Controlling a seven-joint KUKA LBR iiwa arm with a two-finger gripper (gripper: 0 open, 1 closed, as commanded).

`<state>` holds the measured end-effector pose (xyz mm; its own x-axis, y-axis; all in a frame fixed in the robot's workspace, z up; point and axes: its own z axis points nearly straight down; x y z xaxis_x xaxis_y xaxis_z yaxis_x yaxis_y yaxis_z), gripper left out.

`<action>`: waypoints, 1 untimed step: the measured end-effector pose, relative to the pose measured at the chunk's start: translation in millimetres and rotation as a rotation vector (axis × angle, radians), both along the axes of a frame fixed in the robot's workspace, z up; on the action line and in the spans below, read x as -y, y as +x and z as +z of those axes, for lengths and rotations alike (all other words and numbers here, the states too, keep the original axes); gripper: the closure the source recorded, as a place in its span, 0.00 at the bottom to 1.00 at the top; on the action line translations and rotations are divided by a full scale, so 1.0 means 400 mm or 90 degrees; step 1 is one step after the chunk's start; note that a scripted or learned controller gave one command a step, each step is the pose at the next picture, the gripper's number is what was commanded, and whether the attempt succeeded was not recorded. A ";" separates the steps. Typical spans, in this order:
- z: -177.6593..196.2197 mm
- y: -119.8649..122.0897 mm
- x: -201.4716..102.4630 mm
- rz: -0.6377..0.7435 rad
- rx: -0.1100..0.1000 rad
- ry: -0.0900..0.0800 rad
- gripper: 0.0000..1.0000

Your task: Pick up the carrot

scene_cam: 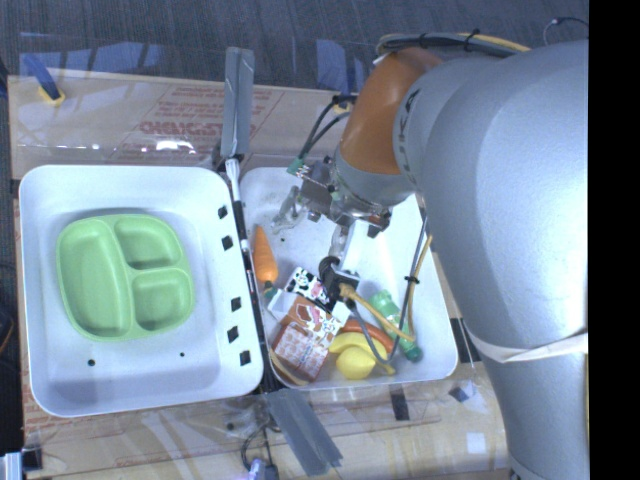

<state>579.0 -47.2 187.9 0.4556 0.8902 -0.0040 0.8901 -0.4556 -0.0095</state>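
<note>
The orange carrot (264, 256) lies lengthwise along the left wall of the right bin (436, 360), with its thin green end toward the front. My gripper (339, 242) hangs over the middle of that bin, to the right of the carrot and a short way apart from it. Nothing shows between the gripper and the carrot. The grey arm with its orange band covers the back right part of the bin.
Crowded in the front of the right bin are a black-and-white patterned piece (302, 284), a brown box (300, 346), a yellow lemon (353, 361) and a green bottle (394, 322). The left bin (40, 373) holds a green divided plate (125, 273).
</note>
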 end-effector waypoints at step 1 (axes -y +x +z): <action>0.000 -0.044 -0.256 0.127 0.000 0.000 0.00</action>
